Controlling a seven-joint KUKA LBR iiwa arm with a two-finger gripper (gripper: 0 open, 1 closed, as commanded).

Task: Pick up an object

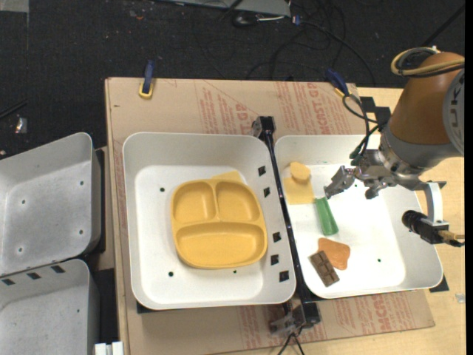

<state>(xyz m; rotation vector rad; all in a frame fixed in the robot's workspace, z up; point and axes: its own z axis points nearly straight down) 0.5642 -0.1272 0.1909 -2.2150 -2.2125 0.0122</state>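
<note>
- Your end effector (353,181) hangs over the right bin (384,272), just right of the green block (326,216); you cannot tell its opening.
- The yellow piece (298,183) lies just up-left of the green block.
- The orange wedge (335,251) and brown bar (324,267) lie below it.

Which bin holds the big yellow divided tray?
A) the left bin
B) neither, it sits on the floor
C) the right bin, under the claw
A: the yellow divided tray lies flat in the left bin, while the claw is over the right bin.
</note>
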